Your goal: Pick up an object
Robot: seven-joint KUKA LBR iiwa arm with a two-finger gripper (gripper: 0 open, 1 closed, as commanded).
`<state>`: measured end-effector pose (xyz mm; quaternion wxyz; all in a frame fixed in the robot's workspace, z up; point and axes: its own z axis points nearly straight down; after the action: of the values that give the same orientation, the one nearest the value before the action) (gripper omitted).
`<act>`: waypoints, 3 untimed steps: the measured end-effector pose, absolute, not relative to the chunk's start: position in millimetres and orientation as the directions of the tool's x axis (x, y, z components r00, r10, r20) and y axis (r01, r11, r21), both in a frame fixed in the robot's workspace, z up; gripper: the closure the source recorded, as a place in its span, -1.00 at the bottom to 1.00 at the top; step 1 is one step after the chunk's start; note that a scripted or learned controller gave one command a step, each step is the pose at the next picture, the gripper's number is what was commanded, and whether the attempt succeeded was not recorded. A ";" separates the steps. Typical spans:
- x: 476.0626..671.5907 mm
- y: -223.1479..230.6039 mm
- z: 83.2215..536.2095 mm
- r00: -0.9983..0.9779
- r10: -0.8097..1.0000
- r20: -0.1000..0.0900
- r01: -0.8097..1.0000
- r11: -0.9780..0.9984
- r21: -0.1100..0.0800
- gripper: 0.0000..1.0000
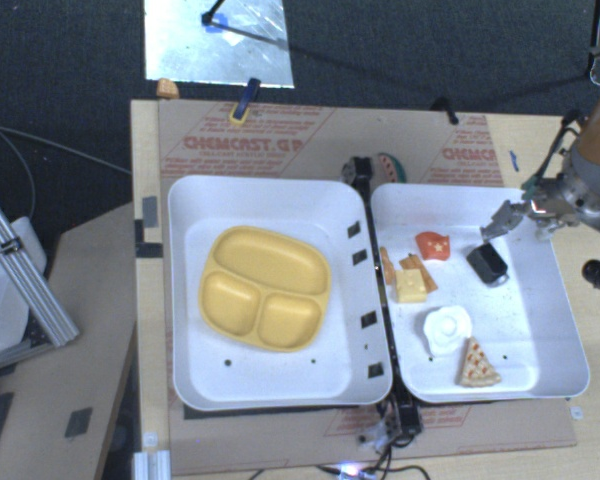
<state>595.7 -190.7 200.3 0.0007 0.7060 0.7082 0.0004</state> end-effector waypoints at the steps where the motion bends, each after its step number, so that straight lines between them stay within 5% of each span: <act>1: 564.9 -206.9 77.9 0.001 1.000 0.002 1.000 -0.001 -0.007 -1.00; 2: 483.1 -206.6 84.1 0.002 1.000 0.002 1.000 -0.002 -0.004 -1.00; 3: 487.0 -189.9 84.2 -0.004 1.000 0.001 1.000 0.004 0.001 -1.00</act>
<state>487.0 -189.9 84.2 0.0000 0.7058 0.7084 0.0005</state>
